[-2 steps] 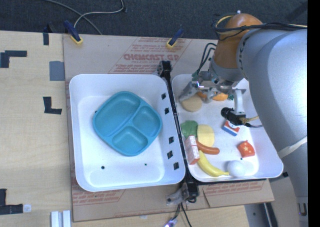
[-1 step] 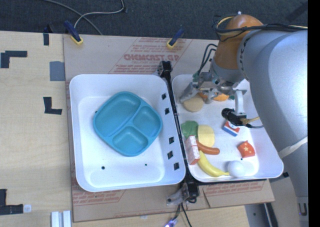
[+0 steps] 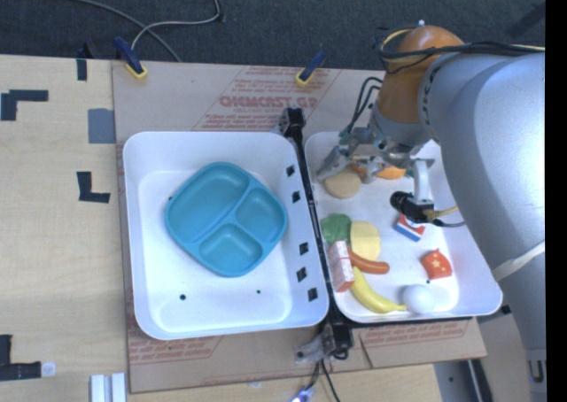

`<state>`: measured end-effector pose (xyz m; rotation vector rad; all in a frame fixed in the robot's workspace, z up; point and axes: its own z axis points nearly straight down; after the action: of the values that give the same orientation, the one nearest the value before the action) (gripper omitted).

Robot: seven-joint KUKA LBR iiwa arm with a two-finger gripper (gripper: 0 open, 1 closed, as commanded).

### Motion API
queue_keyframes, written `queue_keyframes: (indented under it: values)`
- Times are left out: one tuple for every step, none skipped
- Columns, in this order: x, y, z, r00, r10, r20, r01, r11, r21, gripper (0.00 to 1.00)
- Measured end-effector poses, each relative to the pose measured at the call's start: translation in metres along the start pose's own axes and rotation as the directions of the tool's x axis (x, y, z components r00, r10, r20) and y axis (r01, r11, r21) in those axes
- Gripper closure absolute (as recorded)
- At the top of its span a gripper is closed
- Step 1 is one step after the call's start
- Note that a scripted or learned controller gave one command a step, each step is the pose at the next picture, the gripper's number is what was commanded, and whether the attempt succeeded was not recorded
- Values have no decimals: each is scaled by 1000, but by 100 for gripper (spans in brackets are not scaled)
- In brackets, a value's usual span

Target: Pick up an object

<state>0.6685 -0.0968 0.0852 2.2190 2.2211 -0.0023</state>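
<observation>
While hovering over the right bin (image 3: 478,298), gripper (image 3: 354,161) spread wide, nothing held; should descend squarely, straddling the tan bread roll (image 3: 342,185) just below before closing.

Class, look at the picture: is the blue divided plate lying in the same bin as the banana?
No: the blue divided plate lies in the left bin, while the banana lies in the right bin.

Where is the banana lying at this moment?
The banana lies in the right bin, near its front edge, between the white ball on its right and the red-and-white packet on its left.
</observation>
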Motion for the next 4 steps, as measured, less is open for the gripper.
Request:
queue_keyframes:
  values:
    - [0,0,0,1000,-1,0,1,1000,0,0]
    - [0,0,0,1000,-1,0,1,1000,0,0]
    - [-6,0,0,1000,0,-1,0,1000,0,0]
    - [-1,0,0,1000,1,0,-1,1000,0,0]
